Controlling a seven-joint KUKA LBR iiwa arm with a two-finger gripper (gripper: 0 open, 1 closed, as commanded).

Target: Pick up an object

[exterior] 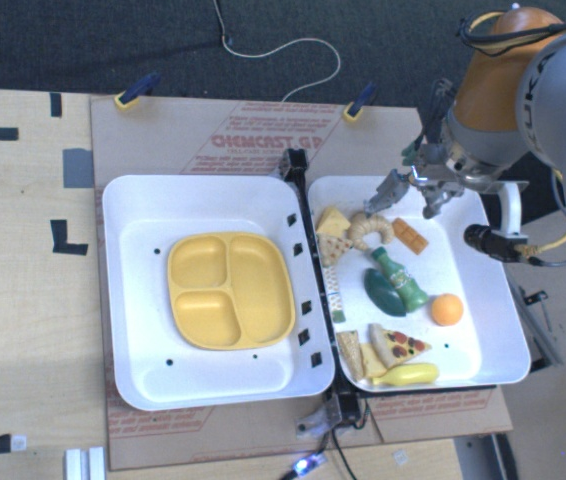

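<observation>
I have the tool (410, 196) hanging over the upper part of the right bin (490, 363), its two fingers spread apart with nothing between them, so nothing is picked up yet. The toy food lies crowded in that bin: a yellow cheese wedge (332, 222) and a tan knobbly piece (368, 229) just left of the tool, a small orange block (410, 236) right below it, a green bottle (395, 281) toward the middle, an orange ball (446, 310) to its right, and a pizza slice (400, 345) with a banana (406, 374) along the near edge. The left bin (128, 208) holds a yellow divided plate (231, 290), well away from the arm. I judge the orange block the likeliest target, since it sits nearest the fingers. Its long axis runs on a slant, from upper left to lower right in the camera view, and it lies flat. My main worry is that the fingers close along that axis instead of across it, so the block twists out or gets shoved aside. The tan piece is near enough that one finger could land on it and knock it into the cheese, or pinch two things loosely and drop both. The ball would roll at a light touch. The bottle points its neck to the upper left and its round body could slip from a shallow grip.
</observation>
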